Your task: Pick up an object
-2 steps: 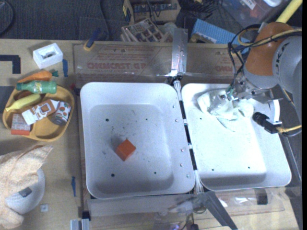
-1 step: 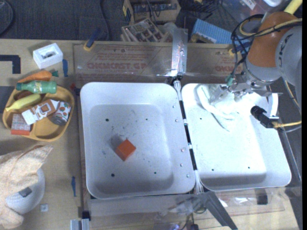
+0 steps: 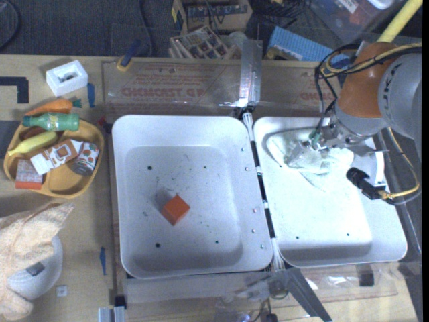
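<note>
Looking down on the bench, we saw two shallow white bins side by side; the left white bin point(image 3: 134, 146) had a small orange block point(image 3: 176, 209) lying on its floor, a bit left of the middle and toward the near side; the right white bin point(image 3: 348, 247) had a crumpled clear plastic thing point(image 3: 310, 156) near its far left corner. We thought the job had not got far; nothing looked lifted, and the orange block sat alone, well apart from the arm. The grey arm with the orange band point(image 3: 365, 89) reached in from the right, and its gripper point(image 3: 320, 139) was low over the crumpled clear plastic thing, maybe touching it; we could not tell for sure. Its fingers were too small and blurry for us to see if they were apart or together, so we could not tell, and we would not say it held anything. What was left, we guessed, was the whole grab and lift. The orange block looked almost square, so it had no clear long side; one corner pointed toward the near edge, like a diamond. Beside the bins, at the left, sat a yellow bowl of toy food point(image 3: 53, 163).
</note>
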You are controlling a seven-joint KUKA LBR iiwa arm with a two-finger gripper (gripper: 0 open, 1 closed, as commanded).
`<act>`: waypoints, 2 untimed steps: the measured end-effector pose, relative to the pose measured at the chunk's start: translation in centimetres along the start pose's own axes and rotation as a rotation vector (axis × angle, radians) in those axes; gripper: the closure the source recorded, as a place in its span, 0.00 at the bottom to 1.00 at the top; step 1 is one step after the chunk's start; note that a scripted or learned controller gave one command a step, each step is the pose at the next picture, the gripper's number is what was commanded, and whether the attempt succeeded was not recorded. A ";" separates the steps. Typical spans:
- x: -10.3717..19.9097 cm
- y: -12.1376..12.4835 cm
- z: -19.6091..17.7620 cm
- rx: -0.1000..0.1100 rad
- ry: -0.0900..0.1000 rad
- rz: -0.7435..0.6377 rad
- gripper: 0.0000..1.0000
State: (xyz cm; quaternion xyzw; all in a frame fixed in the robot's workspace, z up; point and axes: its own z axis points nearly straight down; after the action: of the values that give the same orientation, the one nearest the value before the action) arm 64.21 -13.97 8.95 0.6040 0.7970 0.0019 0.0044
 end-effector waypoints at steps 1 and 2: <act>2.4 1.6 0.0 0.000 -0.002 -0.076 0.00; 2.3 3.0 -0.1 0.014 0.004 -0.018 0.00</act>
State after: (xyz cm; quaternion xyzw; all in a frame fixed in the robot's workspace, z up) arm 66.50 -10.96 9.07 0.5969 0.8023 -0.0022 -0.0014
